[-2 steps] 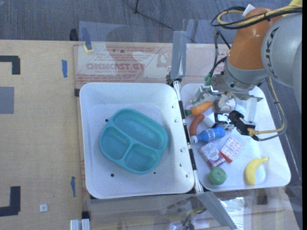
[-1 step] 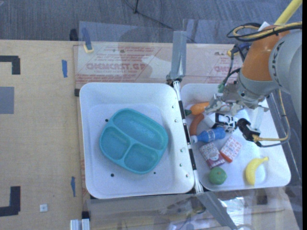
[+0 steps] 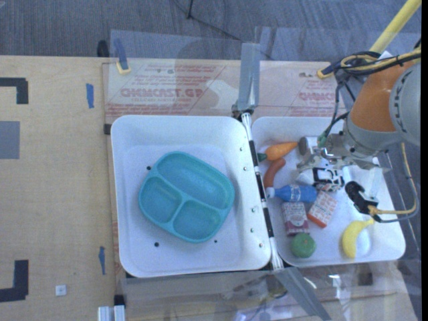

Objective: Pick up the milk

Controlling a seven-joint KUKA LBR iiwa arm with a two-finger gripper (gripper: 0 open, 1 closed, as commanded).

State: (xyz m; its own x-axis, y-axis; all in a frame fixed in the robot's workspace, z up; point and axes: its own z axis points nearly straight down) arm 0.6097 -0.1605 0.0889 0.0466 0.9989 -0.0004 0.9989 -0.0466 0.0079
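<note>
The milk [image 3: 330, 176] is a small white carton with black cow patches, lying in the right bin [image 3: 391, 249] near its middle. My gripper [image 3: 319, 160] hangs directly over it at the carton's upper left edge, reaching in from the right. The arm's grey wrist and orange band sit above and right of it. Part of the carton is hidden by the gripper, and I cannot see whether the carton is between its fingers.
Around the milk lie an orange carrot [image 3: 281, 150], a sausage [image 3: 273, 172], a blue bottle [image 3: 295, 193], a dark red packet [image 3: 294, 218], an orange-white carton [image 3: 323, 209], a green ball [image 3: 303, 245] and a banana [image 3: 354, 237]. The left bin [image 3: 127, 139] holds a teal divided plate [image 3: 187, 196].
</note>
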